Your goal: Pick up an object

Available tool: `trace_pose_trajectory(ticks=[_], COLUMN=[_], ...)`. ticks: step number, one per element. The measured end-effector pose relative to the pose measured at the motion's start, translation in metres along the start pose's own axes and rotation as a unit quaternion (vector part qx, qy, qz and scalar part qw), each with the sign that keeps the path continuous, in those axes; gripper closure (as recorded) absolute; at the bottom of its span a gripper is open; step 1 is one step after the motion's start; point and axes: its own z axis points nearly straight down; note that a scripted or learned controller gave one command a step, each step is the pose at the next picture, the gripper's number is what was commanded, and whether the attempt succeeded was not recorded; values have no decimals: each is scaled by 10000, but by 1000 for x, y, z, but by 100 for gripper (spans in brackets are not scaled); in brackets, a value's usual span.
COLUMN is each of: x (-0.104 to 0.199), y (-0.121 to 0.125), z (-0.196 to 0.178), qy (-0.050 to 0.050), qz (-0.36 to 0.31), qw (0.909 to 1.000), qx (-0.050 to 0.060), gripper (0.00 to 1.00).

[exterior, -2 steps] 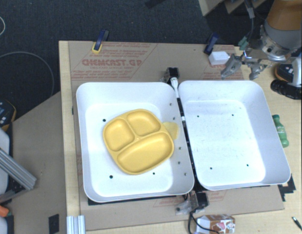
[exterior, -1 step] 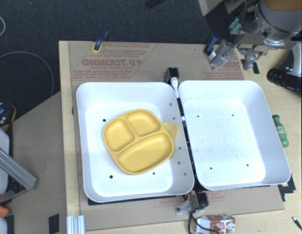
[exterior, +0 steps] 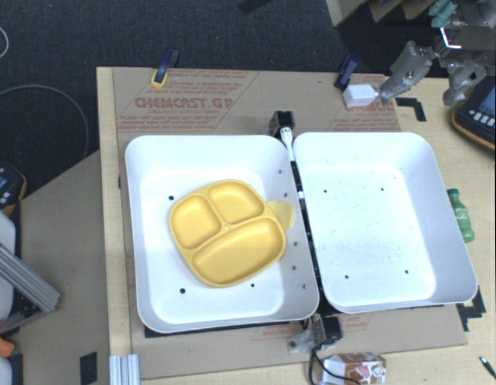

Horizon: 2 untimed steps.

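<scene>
Yellow plate (exterior: 226,233): a three-part plastic plate lying flat in the left bin (exterior: 151,287), near the bin's middle, well apart from the claw.
Plate sections: two small hollows on the far side, one long hollow on the near side.
Yellow tab (exterior: 280,213): a small yellow bit sticking out from under the plate's right edge, toward the divider (exterior: 300,207); it may be part of the plate or a second piece, the view does not settle it.
Left bin: white and shallow, holding the plate.
Right bin (exterior: 376,223): white and shallow, just to the right of the plate's bin, the two rims touching along the black divider.
Claw (exterior: 400,74): up at the far right, beyond the right bin and far from the plate, above the cardboard bench (exterior: 231,95); how far it is open I cannot tell, and nothing is seen in its grasp.
White block (exterior: 360,95): just left of the claw, on the bench.
</scene>
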Motion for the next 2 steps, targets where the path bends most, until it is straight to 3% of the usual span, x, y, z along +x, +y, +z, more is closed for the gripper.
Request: trace_pose_trajectory(ticks=[1,2], x=[51,48], y=[-44,-41], z=[-11,-20], qy=[-6,-16], qz=[-1,28], qw=[10000,10000], qx=[83,76], gripper=[0,100])
